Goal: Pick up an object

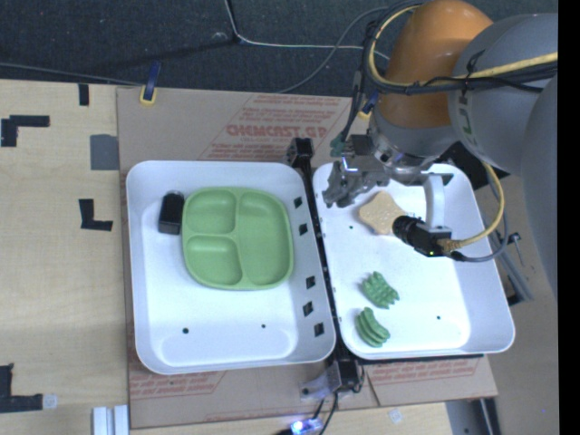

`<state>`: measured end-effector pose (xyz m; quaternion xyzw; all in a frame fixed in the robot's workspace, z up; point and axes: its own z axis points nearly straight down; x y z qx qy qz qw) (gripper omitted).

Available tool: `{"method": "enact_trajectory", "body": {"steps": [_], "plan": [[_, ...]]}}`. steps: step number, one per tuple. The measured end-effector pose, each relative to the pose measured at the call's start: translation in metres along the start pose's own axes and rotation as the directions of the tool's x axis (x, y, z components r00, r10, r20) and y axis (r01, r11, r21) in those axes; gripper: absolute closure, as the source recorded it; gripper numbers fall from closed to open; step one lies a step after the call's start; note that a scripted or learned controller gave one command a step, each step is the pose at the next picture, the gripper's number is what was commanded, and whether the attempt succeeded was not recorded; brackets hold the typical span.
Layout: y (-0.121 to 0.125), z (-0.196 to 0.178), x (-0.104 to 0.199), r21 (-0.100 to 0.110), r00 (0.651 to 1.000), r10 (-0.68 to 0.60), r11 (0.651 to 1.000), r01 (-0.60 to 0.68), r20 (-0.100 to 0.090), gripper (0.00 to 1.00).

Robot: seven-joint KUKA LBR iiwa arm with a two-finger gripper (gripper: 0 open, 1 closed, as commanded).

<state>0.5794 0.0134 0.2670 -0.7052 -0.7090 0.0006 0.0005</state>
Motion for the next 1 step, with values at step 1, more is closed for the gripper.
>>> {"method": "enact_trajectory", "body": {"steps": [1], "plan": [[-0.0009,0.0207,0.0512,0.002,1.0,0.001,1.0,-0.001,0.0,1.0]]}}
